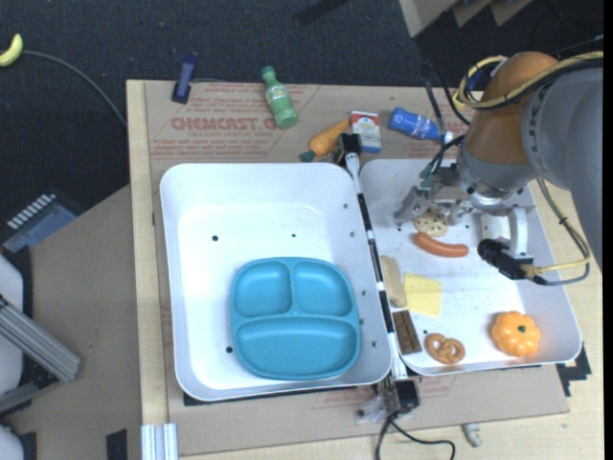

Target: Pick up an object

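My gripper (432, 209) hangs low over the far left part of the right bin (565, 326), its fingers spread apart. A chocolate-chip cookie (431, 225) lies just below and between the fingertips, and nothing is held. A red sausage (441, 246) lies right in front of the cookie. Nearer the front of this bin are a yellow cheese slice (422, 293), a pretzel (444, 349) and an orange pumpkin (515, 333). A beige cracker (390, 281) and a brown bar (404, 332) lie along the bin's left wall.
The left bin (192, 218) holds a blue divided plate (295, 316). Behind the bins on the bench lie a green bottle (280, 99), a blue marker (184, 77), a carrot (330, 137), a small carton (365, 130) and a blue bottle (414, 123).
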Motion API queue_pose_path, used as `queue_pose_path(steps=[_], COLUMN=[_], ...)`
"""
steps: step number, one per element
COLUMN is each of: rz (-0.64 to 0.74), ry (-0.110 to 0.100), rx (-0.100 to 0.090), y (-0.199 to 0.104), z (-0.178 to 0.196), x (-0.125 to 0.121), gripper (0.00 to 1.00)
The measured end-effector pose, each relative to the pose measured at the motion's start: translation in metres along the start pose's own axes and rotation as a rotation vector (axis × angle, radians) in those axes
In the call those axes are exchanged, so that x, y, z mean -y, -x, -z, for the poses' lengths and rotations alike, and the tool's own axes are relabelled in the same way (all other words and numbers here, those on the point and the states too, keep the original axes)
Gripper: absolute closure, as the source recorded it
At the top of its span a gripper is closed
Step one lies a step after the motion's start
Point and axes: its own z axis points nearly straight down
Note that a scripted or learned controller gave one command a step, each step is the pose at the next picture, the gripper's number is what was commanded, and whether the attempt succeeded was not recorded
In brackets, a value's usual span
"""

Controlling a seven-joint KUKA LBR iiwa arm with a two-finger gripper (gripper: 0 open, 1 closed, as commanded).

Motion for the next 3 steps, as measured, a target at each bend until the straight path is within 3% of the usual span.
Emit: queue_pose_path(steps=[1,2,3], rz=[0.000,0.000,0.002], ry=[-0.005,-0.002,-0.003], rx=[-0.001,-0.001,-0.001], y=[0.010,0.009,-0.024], z=[-0.011,0.000,0.090], x=[0.016,0.015,0.073], gripper=[0.00,1.00,1.00])
